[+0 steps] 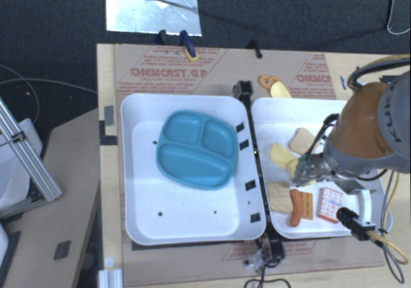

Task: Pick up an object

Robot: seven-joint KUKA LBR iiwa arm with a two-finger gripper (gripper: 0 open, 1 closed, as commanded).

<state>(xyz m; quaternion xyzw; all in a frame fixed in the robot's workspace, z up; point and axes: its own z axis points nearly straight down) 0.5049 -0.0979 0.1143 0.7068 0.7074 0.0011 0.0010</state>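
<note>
Hanging low over the right bin, the gripper sits close above the toys heaped in that bin's middle, and whether its jaws are open or closed cannot be told from this slanted look down, since the wrist and cabling hide them. Right beside it, toward the bin's left wall, lies a yellow banana-like piece, with a tan bread-shaped piece just beyond it toward the far edge of the desk. Nearer the front edge lie an orange sausage, a flat beige slab against the left wall, and a small red-and-white carton next to the sausage. Any of these would serve as the object to lift; the yellow piece looks the nearest to the gripper. Judging by their look, these are light play-food pieces, probably hollow plastic, stiff and smooth, so they may skate or roll away under a poor pinch. The sausage would be best taken across its narrow middle, as would the yellow piece; the carton across its short sides; the flat slab looks hardest, lying low with little edge to catch. Over in the left bin rests a blue divided plate, wide and shallow, awkward for two fingers except at its rim. Nothing can be seen held at this moment.
</note>
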